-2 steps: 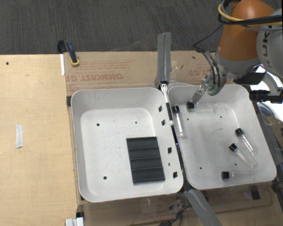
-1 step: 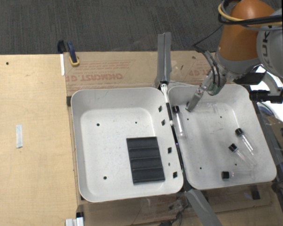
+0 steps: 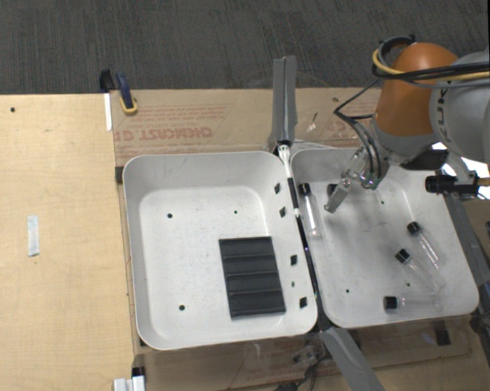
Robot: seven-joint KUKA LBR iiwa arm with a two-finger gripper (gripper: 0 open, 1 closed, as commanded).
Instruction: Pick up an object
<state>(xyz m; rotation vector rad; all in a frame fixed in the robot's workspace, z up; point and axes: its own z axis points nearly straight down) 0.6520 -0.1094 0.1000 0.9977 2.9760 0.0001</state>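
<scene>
Camera view, nearest edge first: what do you want me to look at?

Start in the right bin [image 3: 468,298]. You have a small black-capped piece [image 3: 390,303] close to the near rim, then a clear tube [image 3: 423,246] lying slantwise a little further back, well apart from the hand.

And the left bin [image 3: 153,316]?

You'll see a dark ribbed block [image 3: 253,276] there, flat on the floor, its long side running near to far. It sits across the divider from the arm, so I judge it the less likely pick.

So which one does the move turn on?

Look at the second clear tube [image 3: 309,215], just beside the right bin's left wall. Its long axis runs near to far, along that wall. The hand [image 3: 339,196] hangs further back and to the view's right of it, near but not touching.

Is the hand holding anything?

You can't tell how wide it stands; it is too small and slanted to read. Nothing shows in it.

What does that mean for me?

I'd say you need to come left and nearer, closing across the tube's short width. The wall may crowd you.
</scene>
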